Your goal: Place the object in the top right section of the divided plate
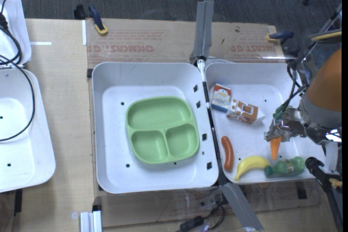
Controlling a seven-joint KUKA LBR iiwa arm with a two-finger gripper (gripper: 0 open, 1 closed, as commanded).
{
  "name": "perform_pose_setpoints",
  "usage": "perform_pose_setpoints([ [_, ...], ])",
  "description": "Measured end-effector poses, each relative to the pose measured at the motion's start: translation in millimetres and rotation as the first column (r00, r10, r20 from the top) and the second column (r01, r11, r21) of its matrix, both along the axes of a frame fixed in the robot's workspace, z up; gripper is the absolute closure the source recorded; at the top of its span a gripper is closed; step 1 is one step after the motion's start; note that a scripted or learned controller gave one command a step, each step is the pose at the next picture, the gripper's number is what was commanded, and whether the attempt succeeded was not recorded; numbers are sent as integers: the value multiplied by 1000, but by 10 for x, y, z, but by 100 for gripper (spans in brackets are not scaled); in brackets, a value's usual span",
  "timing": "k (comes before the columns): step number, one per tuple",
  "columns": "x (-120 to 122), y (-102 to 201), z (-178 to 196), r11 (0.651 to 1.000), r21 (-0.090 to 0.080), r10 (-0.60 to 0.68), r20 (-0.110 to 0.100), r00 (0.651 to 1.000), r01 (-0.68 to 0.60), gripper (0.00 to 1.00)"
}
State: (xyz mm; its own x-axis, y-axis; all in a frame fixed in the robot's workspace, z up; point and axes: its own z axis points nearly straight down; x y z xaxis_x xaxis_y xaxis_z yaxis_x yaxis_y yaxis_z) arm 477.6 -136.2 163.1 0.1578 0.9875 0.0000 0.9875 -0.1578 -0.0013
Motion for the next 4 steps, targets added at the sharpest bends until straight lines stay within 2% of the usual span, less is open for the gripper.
perform_pose_setpoints([
  [1, 9, 885, 1293, 995, -2, 98, -1, 995, -98, 100],
  [2, 522, 1524, 839, 998, -2, 60, -4, 998, -60, 100],
  [3, 793, 2130, 785, 980, -2, 197, -2, 980, -197, 100],
  [4, 1191, 2787, 217, 939, -2, 345, -2, 939, -345, 100],
])
